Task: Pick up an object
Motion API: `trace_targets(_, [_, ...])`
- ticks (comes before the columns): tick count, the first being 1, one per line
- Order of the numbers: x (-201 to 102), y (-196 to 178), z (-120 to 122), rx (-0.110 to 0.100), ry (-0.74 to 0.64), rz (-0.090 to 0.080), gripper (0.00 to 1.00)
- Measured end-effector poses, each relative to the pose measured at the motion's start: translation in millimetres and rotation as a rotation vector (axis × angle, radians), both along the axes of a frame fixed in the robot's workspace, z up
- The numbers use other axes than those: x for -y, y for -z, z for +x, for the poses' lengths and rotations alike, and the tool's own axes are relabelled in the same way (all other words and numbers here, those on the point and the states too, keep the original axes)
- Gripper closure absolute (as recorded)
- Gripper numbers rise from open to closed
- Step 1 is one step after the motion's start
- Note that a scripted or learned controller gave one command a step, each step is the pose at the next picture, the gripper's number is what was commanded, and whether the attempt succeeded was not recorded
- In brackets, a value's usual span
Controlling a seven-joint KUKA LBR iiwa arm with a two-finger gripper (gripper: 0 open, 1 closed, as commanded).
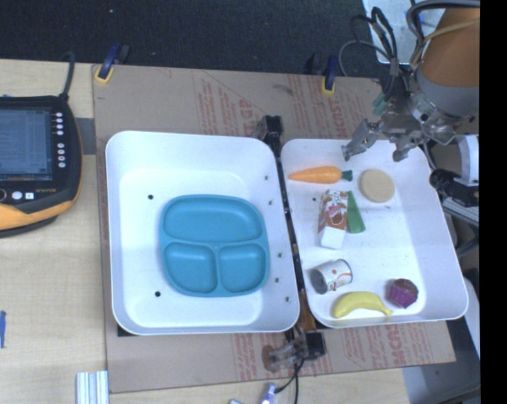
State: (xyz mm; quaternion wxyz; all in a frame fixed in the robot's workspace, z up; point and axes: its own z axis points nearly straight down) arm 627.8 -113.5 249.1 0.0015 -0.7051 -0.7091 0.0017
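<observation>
Camera view: gripper [378, 147], fingers spread wide and holding nothing, above right bin [439, 251] near carrot [316, 174] and round cracker [376, 185]. Red carton [332, 217], small can [331, 275]: labels illegible.

Left bin [123, 225]: one divided tray [213, 244], lying near its centre. Right bin [439, 251] — six items. Carrot [317, 174] along the far edge, round biscuit [376, 185] just right of it. Carton [334, 217] sits before the carrot, towards the bin's middle. Near edge: can [331, 275] at left, banana [360, 305] before it, plum [402, 292] right of the banana. Gripper [380, 144] hangs over the far edge. Handheld console [26, 165] lies on the bench, well left of both bins.
</observation>
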Motion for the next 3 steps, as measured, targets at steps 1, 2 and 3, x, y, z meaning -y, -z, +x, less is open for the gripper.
trace_targets(1, [5.1, 157.6, -9.8, 0.001, 0.002, 0.0, 0.0])
trace_targets(2, [-16.2, 157.5, -28.9, -0.001, -0.001, -0.001, 0.0])
trace_targets(3, [-15.1, 142.0, -25.2, 0.007, -0.005, -0.003, 1.0])
